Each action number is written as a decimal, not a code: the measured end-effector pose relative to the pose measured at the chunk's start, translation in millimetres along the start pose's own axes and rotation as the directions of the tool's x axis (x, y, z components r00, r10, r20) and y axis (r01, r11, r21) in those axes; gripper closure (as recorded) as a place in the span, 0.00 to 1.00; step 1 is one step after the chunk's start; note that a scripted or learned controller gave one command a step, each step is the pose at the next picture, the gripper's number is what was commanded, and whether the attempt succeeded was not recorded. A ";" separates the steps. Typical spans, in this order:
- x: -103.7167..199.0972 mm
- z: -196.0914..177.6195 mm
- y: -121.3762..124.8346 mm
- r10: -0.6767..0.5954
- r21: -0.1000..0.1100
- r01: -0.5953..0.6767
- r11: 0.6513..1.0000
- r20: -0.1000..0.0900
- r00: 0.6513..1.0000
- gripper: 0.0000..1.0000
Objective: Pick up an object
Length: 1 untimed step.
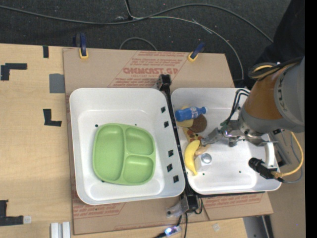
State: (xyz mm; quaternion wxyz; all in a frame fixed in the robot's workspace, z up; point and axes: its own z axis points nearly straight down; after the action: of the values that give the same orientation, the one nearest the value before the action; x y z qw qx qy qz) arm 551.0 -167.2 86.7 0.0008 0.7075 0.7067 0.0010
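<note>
Claw (204,142) sits low in right bin (257,185) just above banana (190,155), can't tell if it pinches, so pick is prob. not done yet.

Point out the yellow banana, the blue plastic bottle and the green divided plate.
yellow banana (190,156), camera view, middle of its curve
blue plastic bottle (186,114), camera view, blue body
green divided plate (110,151), camera view, large left compartment
</note>
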 end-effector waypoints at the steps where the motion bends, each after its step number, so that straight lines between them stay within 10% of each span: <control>1: 3.5 -15.1 3.3 -0.005 -0.006 0.005 1.000 -0.006 1.000 1.00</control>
State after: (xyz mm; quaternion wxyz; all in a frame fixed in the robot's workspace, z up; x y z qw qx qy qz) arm 554.3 -163.8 101.8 0.0007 0.7058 0.7084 0.0051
